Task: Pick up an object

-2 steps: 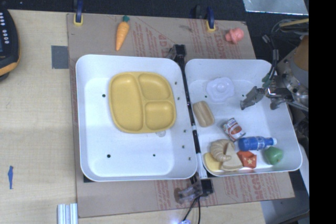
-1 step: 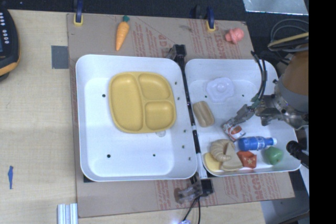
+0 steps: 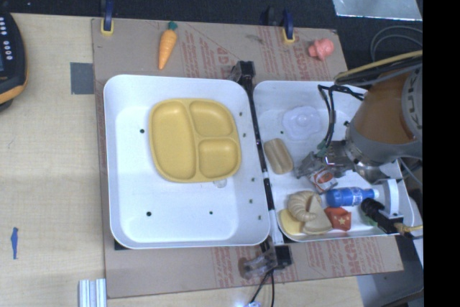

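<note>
Arm (image 3: 384, 118), right of frame: grey housing w/ broad orange band above wrist; black cables looped along its left side; metallic gripper (image 3: 323, 165) assy. w/ small red-marked parts.

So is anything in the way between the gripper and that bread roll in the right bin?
Nothing visible. The gripper sits low in the right bin, and the bread roll lies just to its left with bare bin floor between them.
</note>
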`<act>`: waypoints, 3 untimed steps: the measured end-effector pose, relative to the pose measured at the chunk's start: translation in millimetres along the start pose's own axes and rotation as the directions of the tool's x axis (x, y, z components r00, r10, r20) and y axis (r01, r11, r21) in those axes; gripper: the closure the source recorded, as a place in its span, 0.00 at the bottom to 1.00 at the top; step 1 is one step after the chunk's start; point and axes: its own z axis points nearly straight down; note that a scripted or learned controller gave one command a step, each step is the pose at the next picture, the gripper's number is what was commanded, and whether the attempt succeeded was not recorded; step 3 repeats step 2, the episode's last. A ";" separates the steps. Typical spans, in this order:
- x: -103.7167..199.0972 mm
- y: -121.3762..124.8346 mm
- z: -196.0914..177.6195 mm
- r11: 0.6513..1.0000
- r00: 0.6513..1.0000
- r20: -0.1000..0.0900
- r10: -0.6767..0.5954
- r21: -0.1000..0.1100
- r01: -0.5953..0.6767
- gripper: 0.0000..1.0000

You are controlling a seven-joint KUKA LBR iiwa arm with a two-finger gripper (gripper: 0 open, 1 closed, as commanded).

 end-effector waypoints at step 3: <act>72.7 63.4 -112.4 1.000 1.000 0.001 -0.008 -0.020 0.008 1.00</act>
